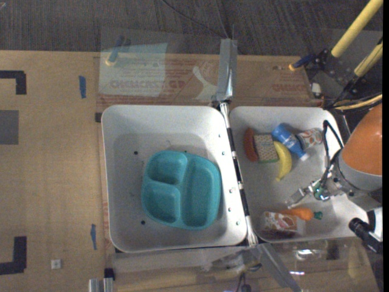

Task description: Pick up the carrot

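carrot (pixel 302 213) lies flat on the floor of the right bin (pixel 267 117), near its front edge, just right of a small orange-printed pouch (pixel 281 221); its long axis runs left-right, green tip pointing right. gripper (pixel 308 191) hovers just above it, jaws spread, holding nothing, seemingly lined up to descend.

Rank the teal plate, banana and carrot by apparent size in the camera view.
1. teal plate, by far the largest.
2. banana.
3. carrot, smallest as seen, though the gripper above may hide part of it.
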`<move>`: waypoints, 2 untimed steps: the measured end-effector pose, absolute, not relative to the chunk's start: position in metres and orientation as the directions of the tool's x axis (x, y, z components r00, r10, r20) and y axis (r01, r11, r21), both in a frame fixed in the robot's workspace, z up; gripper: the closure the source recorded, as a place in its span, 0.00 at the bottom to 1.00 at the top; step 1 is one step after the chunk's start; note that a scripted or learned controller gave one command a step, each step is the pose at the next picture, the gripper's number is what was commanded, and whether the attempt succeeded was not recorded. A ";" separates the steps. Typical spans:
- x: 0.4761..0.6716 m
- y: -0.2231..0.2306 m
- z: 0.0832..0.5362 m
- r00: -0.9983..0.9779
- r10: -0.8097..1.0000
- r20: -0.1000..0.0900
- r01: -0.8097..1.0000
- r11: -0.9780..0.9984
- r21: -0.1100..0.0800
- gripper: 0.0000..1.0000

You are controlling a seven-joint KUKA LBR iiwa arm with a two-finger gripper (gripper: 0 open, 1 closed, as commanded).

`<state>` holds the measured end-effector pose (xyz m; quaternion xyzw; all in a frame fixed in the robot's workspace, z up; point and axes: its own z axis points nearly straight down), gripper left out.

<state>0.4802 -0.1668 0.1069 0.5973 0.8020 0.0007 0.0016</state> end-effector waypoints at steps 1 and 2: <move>0.482 -0.193 0.088 -0.224 0.975 0.001 0.975 0.224 0.006 0.00; 0.481 -0.199 0.088 0.037 0.999 0.000 0.999 -0.037 0.005 0.00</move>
